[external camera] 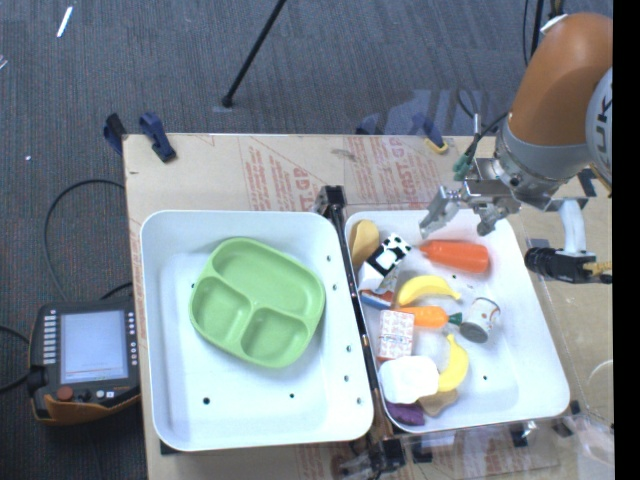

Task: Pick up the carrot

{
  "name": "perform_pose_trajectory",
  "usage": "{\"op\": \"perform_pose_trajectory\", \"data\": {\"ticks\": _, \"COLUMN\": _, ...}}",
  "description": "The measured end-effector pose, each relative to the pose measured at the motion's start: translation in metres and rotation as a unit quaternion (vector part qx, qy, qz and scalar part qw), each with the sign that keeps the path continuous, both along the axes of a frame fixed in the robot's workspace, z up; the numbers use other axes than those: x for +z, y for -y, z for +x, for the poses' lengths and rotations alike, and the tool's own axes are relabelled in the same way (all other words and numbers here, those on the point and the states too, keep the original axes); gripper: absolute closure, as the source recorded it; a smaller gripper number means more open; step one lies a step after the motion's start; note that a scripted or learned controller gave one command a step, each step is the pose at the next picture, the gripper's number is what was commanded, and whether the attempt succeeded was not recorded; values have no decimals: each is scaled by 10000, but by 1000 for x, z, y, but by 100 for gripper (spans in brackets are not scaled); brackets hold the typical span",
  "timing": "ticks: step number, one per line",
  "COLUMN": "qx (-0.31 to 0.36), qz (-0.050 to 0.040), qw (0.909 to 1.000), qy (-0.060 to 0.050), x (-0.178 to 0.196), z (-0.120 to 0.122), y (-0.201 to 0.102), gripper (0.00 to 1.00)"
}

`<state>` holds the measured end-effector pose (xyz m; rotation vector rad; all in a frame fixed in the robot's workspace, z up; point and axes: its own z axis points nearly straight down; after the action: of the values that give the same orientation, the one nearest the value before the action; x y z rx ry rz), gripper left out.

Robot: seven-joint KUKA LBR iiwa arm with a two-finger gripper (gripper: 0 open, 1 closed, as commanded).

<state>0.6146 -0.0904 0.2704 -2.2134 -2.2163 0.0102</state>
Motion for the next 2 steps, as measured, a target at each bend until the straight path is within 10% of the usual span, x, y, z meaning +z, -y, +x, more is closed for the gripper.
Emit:
{"op": "perform_pose_trajectory", "data": {"ticks": 1, "qx": -1371, "qz": -2, "qw": 9905, "qy": -67, "x": -140, "z": -55, "y": 42, "gripper": 0}}
{"op": "perform_pose_trajectory", "data": {"ticks": 2, "qx": -2432, "qz": 48, "qw": 9699, "qy": 137, "x": -173, "z": -76, "y": 37, "gripper": 0}}
